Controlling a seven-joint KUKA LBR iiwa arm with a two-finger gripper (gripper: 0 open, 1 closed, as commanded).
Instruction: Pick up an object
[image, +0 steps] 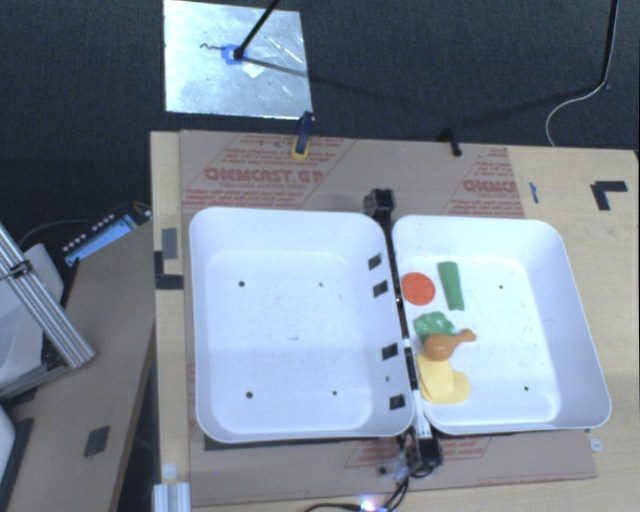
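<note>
Here, two shallow white bins sit side by side on a cardboard-covered surface (420, 165). The left bin (290, 325) holds nothing to take; the right bin (500, 330) carries all the candidate objects, clustered near its left wall. These are a red disc (418, 289), a green stick (451, 285) just beside it, a green leafy piece (432, 324), an orange drumstick-shaped toy (447, 343) touching that leafy piece, and a yellow lump (442, 384) below. All appear to be small plastic play-food items: probably light, stiff and somewhat smooth. The green stick looks the easiest target, lying apart from the wall with room on both long sides; a pinch across its narrow width should suit. The flat disc would likely slip. The state of the end effector cannot be told. Beyond the surface lie dark carpet, a metal plate (237, 58), loose cables and an aluminium frame (45, 310) at left.
</note>
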